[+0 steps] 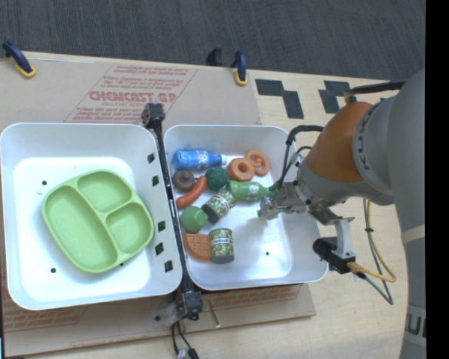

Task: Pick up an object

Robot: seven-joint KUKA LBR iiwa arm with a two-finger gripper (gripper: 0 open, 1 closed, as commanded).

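Nearest, a green-labelled tin can stands in the shallow white right bin. The grey, orange-banded arm bends in from the right, its two-finger gripper low beside a green plastic bottle — finger state I cannot tell. Beyond lies a blue plastic bottle.

A green bottle lies on its side in the right bin, amid toy foods.

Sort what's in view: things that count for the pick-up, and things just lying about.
For the pick:
gripper
green bottle
blue bottle
orange ring
can

Just lying about:
green divided plate
left bin
clamps
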